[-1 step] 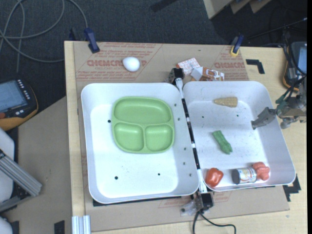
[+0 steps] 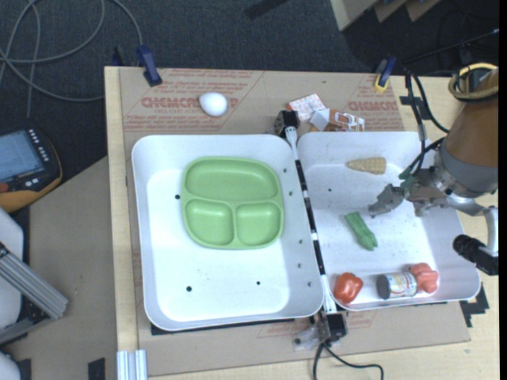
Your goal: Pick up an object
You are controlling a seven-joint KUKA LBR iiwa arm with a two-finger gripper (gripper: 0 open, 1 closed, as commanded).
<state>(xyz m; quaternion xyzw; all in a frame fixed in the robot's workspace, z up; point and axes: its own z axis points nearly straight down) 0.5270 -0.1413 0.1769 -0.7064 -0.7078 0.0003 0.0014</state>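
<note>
1. Left bin (image 2: pixel 158 283) — the green divided tray (image 2: pixel 234 202) takes the middle; bare floor runs along its front.
2. Right bin (image 2: pixel 333 236) — open floor in the centre, between the cone (image 2: pixel 367 165) at the back, the green piece (image 2: pixel 361 231), and the red item (image 2: pixel 347 287) and bottle (image 2: pixel 405 283) lining the front wall.

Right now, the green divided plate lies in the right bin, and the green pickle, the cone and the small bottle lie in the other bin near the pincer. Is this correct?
Not quite. The camera view shows the green divided plate in the left bin, not the right one. The rest holds: the green pickle, the cone and the small bottle lie in the other bin, near the pincer.
</note>
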